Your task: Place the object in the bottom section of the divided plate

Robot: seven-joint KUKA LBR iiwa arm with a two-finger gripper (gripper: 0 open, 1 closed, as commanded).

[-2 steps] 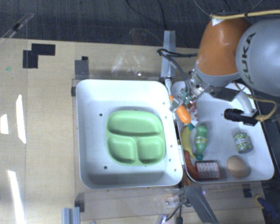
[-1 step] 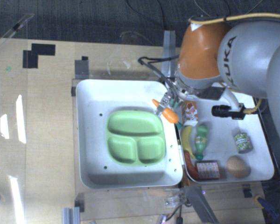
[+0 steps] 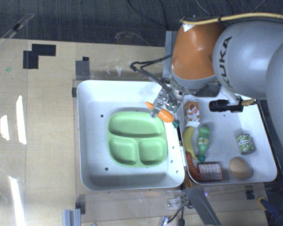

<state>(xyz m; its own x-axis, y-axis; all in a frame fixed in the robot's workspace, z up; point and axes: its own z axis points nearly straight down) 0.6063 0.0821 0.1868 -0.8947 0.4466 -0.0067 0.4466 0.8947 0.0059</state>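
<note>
carrot (image 3: 165,116) | gripped by end effector (image 3: 161,108) | over divided plate (image 3: 137,138) rim | banana (image 3: 188,140) right

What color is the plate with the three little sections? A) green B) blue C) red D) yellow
A: the divided plastic plate lying in the left white bin is light green all over, sections and rim alike.
</note>
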